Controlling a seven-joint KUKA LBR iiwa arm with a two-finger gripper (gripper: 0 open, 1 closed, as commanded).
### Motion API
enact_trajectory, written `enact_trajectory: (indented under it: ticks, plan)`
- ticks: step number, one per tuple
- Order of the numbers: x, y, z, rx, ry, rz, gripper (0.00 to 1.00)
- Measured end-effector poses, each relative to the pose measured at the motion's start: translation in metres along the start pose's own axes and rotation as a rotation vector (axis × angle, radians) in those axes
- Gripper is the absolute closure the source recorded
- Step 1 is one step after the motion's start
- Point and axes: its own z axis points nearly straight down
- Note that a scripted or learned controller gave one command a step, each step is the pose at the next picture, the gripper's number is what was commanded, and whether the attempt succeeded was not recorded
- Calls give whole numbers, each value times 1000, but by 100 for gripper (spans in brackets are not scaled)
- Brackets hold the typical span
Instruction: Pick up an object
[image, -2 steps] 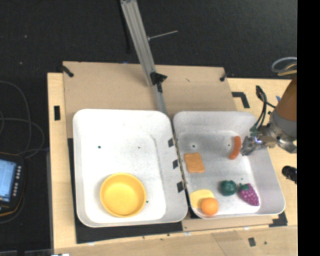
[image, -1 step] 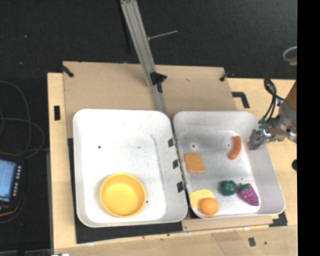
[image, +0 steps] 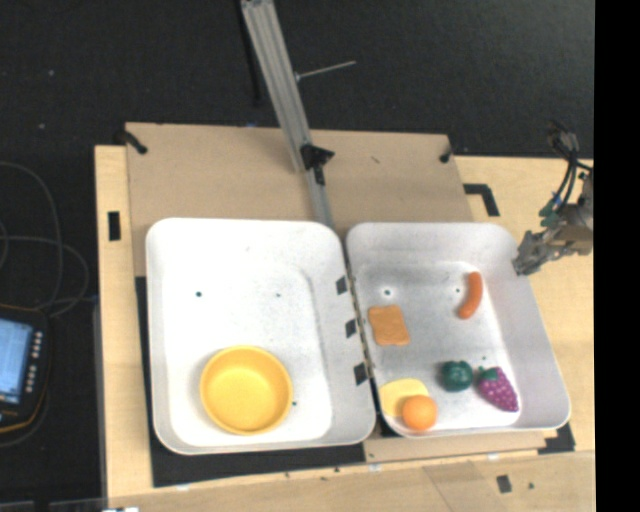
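While gripper (image: 530, 252) state unclear, smooth round yellow bowl (image: 246, 389); knobbly purple grapes (image: 498, 389), glossy orange (image: 419, 412)

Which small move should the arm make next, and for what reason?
Probably move the gripper left and a little toward the camera, over the orange sausage. The gripper sits at the upper right rim of the right bin, and the sausage is the nearest object, lying apart from the others.
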Motion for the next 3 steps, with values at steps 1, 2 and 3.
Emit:
enact_trajectory:
  ticks: [1, 2, 3]
  plan:
    - [-1, 1, -4, 5, 2, -2, 100]
    - [51, 5, -9, 6, 4, -4, 100]
    - [96, 19, -13, 6, 4, -1, 100]
